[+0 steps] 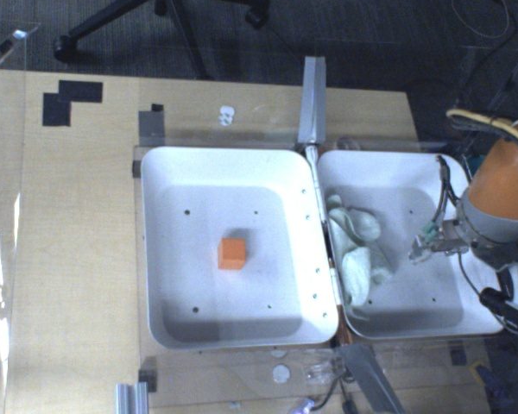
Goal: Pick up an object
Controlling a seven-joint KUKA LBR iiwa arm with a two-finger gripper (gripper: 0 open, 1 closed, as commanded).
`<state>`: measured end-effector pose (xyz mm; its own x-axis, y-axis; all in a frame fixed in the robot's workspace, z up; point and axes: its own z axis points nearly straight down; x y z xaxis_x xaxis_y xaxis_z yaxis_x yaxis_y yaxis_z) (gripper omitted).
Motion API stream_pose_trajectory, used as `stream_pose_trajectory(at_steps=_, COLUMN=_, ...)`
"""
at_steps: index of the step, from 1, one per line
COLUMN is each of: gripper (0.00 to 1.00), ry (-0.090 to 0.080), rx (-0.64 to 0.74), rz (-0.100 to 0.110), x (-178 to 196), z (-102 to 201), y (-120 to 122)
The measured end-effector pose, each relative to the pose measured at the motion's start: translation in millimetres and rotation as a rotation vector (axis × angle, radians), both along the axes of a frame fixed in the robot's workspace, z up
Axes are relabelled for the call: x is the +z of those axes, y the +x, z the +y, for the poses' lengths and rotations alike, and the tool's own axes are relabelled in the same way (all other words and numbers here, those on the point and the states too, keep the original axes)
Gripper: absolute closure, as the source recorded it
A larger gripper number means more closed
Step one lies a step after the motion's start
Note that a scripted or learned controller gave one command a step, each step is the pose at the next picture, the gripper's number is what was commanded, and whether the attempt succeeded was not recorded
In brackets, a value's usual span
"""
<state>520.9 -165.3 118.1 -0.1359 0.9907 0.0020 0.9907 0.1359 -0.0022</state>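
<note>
Camera view, looking down at a slant on the bench: the grey KUKA arm, orange band above its wrist, is reaching in from the right and hanging over the right bin, with its gripper sitting low above the bin floor near the right-hand side. Whether the claw is released or clenched cannot be told at this size, and nothing can be made out in its grasp.

The task appears to be at the approach stage, with no object picked yet. The right bin is holding a cluster of pale, whitish objects bunched along its left wall, one rounded piece lying above a larger lumpy one; they are sitting apart from the gripper, to its left. The left bin is holding a single small orange cube, resting upright near the middle of the floor, well apart from the arm.

Judging from this layout, the next move is likely calling for a shift leftward toward the pale cluster, then a descent over one piece; their closeness to the wall and to each other could be making a clean grasp awkward. The cube, standing alone, looks the easier target but lies a bin away.
</note>
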Motion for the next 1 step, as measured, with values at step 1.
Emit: stream_pose_trajectory(at_steps=1, gripper=1.0, ry=-0.002, rx=0.01, rz=-0.004, x=80.4, z=45.0, y=65.3)
